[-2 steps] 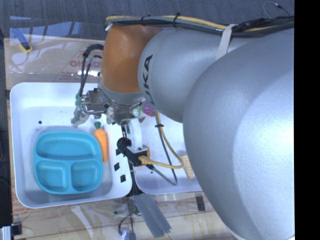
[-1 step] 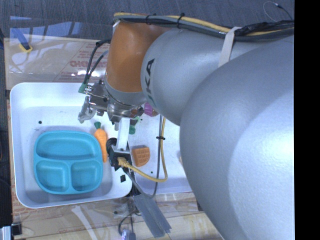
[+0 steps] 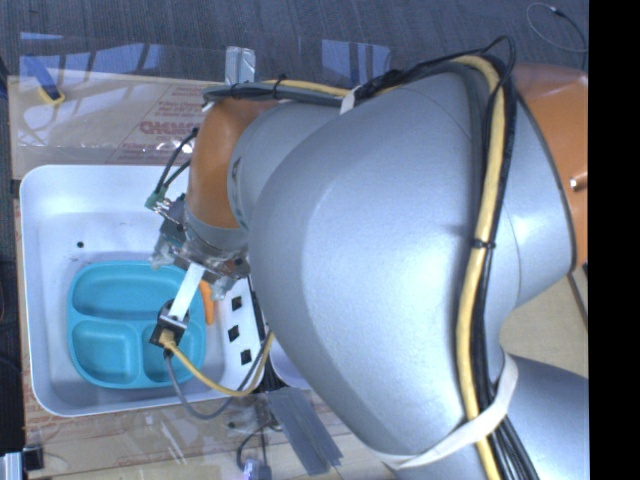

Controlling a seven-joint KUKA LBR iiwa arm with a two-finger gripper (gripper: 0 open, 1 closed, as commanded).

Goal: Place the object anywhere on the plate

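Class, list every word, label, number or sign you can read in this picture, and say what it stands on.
Red printed lines on the brown board behind the white bin: upside down and blurred, not readable.
Nothing else legible.

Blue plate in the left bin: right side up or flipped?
Right side up: the blue divided plate lies flat in the left bin, recessed compartments facing up.
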